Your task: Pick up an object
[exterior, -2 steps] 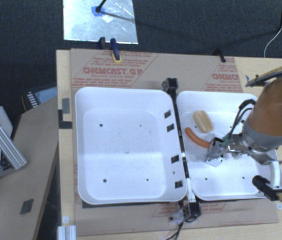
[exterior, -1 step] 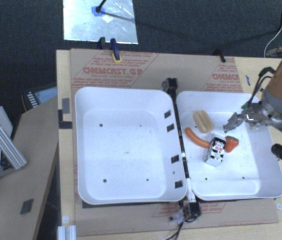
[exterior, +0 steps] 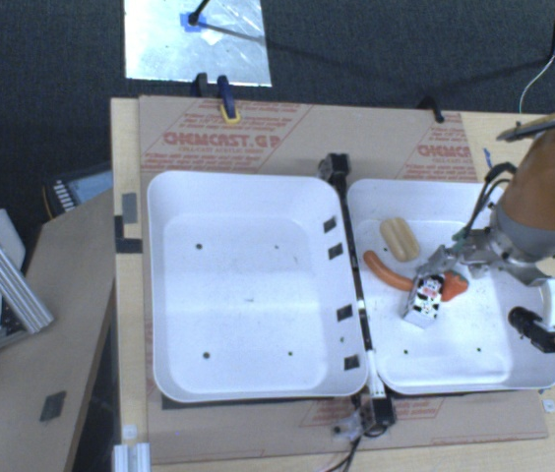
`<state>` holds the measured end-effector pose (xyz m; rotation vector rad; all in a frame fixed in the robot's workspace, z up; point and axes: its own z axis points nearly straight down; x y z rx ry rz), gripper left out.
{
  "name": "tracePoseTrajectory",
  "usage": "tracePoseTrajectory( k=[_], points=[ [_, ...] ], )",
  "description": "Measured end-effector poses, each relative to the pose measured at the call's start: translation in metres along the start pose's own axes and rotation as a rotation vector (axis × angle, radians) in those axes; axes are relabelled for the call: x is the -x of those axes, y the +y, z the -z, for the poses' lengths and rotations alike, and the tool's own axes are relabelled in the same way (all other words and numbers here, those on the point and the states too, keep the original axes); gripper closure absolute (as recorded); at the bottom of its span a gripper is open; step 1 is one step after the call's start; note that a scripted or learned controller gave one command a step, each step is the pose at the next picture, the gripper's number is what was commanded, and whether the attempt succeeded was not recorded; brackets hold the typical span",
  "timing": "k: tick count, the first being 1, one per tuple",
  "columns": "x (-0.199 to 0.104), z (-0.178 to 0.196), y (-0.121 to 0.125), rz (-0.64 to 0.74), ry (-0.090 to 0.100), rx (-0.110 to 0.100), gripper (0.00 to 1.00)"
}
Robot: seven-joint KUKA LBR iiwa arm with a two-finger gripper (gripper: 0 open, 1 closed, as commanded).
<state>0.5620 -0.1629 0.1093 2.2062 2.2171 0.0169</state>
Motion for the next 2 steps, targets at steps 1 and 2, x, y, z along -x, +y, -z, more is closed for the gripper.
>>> tracePoseTrajectory(
  k=[1, 2],
  points=[
    [-0.0010, -0.0039, -0.0003, -0.001, 0.002, 0.002, 0.00],
    [-0.0009, -0.0064, 0.0030, -0.003, -0.001, 0.007, 0.00]
  ],
)
